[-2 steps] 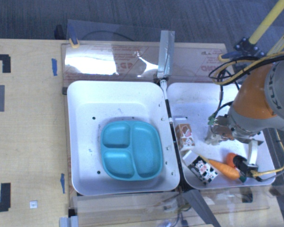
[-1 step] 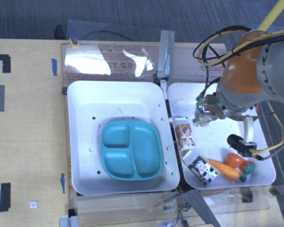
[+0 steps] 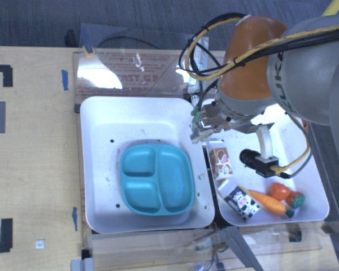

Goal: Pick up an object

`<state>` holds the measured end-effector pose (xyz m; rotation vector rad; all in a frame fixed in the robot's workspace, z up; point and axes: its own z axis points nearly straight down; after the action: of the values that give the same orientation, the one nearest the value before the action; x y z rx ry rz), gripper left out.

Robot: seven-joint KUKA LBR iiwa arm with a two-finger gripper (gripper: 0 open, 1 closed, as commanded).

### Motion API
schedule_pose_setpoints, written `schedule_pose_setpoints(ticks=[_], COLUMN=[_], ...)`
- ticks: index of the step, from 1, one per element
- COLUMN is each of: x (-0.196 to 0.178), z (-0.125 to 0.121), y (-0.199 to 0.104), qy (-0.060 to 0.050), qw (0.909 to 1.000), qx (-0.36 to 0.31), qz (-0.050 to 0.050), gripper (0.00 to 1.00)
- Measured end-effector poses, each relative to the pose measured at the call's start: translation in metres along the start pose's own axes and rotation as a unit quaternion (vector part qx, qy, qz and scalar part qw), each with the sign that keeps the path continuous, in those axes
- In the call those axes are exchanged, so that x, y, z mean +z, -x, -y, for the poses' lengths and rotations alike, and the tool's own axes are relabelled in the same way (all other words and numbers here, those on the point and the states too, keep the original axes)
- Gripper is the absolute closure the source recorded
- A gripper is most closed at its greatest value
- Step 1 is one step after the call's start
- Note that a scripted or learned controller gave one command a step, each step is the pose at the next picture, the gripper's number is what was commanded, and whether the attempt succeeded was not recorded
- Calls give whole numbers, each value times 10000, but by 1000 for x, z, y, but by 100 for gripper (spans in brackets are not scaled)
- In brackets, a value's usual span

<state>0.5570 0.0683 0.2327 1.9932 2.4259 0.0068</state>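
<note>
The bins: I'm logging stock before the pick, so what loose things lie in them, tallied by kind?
Blue divided plate: 1
Toy carrot: 1
Toy tomato: 1
Black-and-white patterned carton: 1
Brown printed packet: 1
Total: 5

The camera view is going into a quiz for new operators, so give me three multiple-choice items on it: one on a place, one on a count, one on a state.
1. Where does the blue divided plate lie?
A. left bin
B. right bin
C. bare bench

2. How many compartments does the plate have?
A. two
B. three
C. five

3. How does the toy carrot lie?
A. standing upright
B. flat on the right bin's floor
C. on the plate

Key: 1 A, the plate sits in the left bin. 2 B, ridges mark three sections. 3 B, it lies flat beside the cow-patterned box.
</note>
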Motion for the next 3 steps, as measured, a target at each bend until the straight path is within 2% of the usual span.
schedule_pose_setpoints(ticks=[1,2,3], x=[-62,-95,-95], z=[75,49,49], y=[66,20,20], qy=[-8,2,-6], qw=[9963,9893,9894], qx=[-856,-1458,-1452], qz=[13,11,12], gripper=[100,100,0])
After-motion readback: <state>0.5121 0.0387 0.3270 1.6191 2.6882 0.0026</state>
